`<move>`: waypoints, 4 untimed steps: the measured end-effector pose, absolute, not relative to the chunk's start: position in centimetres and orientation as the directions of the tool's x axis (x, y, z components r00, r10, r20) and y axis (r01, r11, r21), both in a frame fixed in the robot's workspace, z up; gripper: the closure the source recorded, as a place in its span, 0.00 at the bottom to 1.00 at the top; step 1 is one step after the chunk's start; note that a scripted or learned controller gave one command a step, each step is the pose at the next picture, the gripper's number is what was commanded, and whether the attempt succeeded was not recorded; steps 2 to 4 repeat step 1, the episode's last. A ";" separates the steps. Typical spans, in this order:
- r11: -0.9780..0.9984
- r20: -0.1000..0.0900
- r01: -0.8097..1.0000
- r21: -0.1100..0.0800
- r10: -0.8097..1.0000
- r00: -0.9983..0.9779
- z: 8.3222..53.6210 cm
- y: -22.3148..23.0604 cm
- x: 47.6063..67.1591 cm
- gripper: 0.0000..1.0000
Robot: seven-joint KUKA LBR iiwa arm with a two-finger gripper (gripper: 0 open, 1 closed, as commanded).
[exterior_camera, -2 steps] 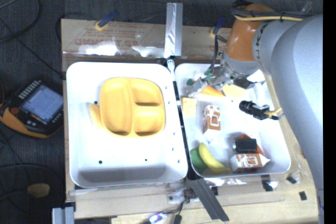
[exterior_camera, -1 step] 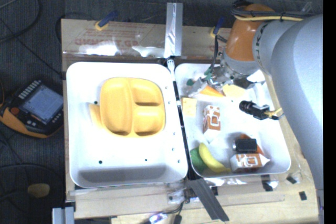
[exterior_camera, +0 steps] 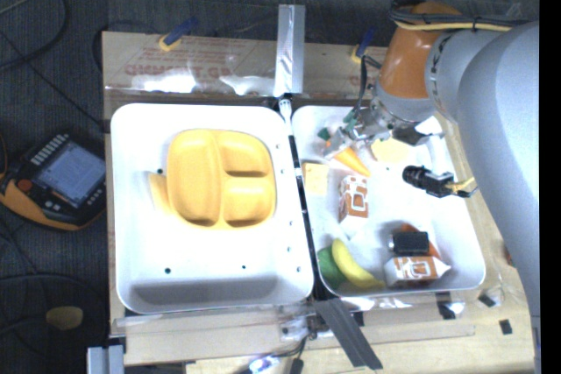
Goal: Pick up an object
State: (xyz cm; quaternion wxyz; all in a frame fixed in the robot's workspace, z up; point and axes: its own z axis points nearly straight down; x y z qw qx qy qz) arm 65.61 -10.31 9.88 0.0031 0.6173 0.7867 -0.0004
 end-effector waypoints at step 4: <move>0.024 -0.003 1.000 -0.002 1.000 -0.024 18.3 -5.4 66.5 1.00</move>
